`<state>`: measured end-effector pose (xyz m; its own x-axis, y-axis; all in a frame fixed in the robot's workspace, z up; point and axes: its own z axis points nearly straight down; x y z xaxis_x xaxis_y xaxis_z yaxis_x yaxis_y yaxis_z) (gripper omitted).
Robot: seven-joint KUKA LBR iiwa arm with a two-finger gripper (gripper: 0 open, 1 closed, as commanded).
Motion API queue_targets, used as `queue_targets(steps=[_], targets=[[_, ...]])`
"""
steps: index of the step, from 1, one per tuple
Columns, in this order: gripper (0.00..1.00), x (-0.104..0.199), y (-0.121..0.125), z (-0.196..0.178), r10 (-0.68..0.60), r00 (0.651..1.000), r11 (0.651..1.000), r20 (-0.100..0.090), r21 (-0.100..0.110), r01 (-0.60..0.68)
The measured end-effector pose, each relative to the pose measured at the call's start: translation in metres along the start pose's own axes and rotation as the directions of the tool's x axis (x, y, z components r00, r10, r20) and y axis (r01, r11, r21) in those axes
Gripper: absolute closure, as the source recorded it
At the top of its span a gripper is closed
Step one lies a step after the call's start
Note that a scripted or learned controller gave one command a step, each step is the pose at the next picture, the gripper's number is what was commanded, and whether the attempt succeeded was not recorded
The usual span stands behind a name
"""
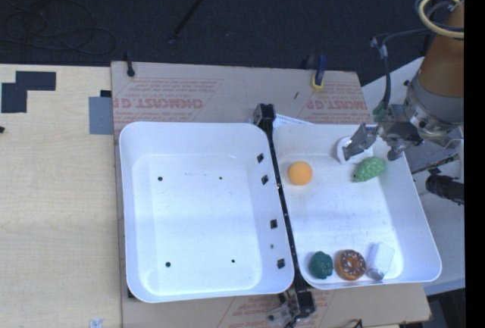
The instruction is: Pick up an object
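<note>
While the gripper (pixel 377 140) hovers with fingers spread and empty over the right bin (pixel 428 243), the light green object (pixel 369 169) (just nearer) wants a short descent

Two bins sit side by side on the desk (pixel 53 190). In the right bin (pixel 413 201), a ball (pixel 300 173) lies near the left wall toward the back, and a leafy lump (pixel 369 169) lies to its right, with the hand (pixel 373 145) just behind it. Along the front wall, left to right, lie a rounded lump (pixel 321 264), a doughnut (pixel 350 264) and a small block (pixel 380 258).
</note>
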<state>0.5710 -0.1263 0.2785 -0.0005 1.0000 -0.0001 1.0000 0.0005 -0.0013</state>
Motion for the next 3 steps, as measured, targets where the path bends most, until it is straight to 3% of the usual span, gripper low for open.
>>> queue_targets(steps=[1,2,3], targets=[[0.0,-0.006,0.013,0.196,0.001,1.0,1.0,-0.001,0.006,-0.001],[0.0,-0.013,0.075,0.159,-0.002,1.0,1.0,0.001,-0.007,0.002],[1.0,-0.014,0.071,0.151,0.002,1.0,1.0,-0.001,0.003,-0.002]])
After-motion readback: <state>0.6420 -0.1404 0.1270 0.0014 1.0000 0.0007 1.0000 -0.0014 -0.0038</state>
